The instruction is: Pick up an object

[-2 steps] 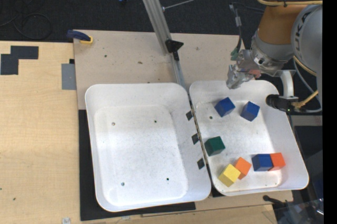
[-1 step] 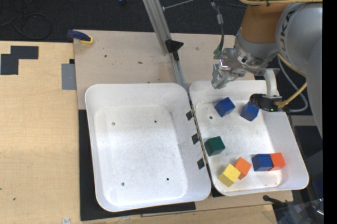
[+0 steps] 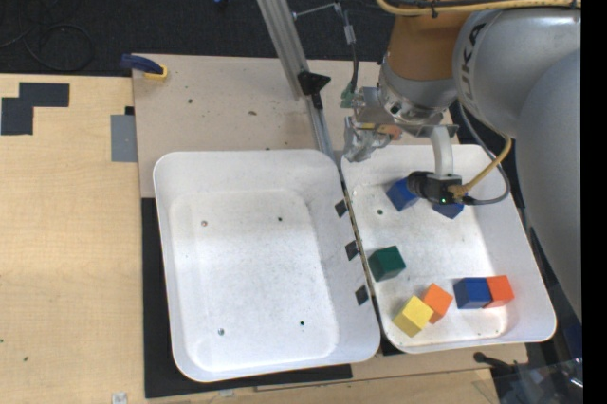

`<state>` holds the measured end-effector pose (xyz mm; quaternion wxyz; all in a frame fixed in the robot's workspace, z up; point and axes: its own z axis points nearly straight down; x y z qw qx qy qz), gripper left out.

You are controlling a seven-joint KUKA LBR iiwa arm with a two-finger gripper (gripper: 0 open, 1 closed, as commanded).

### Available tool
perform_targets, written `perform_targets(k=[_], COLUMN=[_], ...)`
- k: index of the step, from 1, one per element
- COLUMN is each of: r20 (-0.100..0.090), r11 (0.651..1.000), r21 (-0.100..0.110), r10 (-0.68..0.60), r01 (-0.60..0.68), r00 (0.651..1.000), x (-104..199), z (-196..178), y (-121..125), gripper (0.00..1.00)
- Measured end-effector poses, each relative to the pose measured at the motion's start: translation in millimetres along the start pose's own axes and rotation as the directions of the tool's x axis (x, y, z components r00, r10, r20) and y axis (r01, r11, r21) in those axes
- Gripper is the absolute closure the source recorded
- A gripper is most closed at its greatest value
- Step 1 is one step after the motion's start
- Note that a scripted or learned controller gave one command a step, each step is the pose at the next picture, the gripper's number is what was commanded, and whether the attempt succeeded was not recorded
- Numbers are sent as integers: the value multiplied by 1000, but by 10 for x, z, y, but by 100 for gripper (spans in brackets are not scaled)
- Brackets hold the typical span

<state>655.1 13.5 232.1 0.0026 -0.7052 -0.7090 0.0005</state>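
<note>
Tool (image 3: 372,138) first: it hangs at the far left corner of the right bin (image 3: 474,326), just above the rim, metal parts pointing down; how wide it stands cannot be told from this slant, and no block sits in it. Behind it the grey arm (image 3: 522,80) fills the bench's right side, with the orange band (image 3: 436,9) rounded over the wrist and cables looping around it.

Next in size, the bench (image 3: 66,222) of pale wood carries two shallow white bins side by side. Left bin (image 3: 180,203) shows a speckled floor. Black clips sit along the seam where the two bins meet. A slanted aluminium rail (image 3: 280,23) rises from the far edge of the bins toward the top of the view.

Inside the right bin lie the blocks. One blue block (image 3: 402,194) sits near the far end, just beside a dark sensor piece with a green light (image 3: 438,192); another blue block (image 3: 449,208) is partly hidden under that piece. A dark green block (image 3: 386,262) rests by the left wall, midway along. Near the front edge, a blue block (image 3: 471,292) touches a red-orange block (image 3: 500,289), and an orange block (image 3: 437,301) touches a yellow block (image 3: 413,316) at the front left
</note>
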Motion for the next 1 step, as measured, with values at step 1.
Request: perform_targets(k=[1], r20=[1], r11=[1000], r21=[-1], r10=[1], r01=[-1], r00=[1000], x=[585], z=[99], y=[65], gripper=[100])
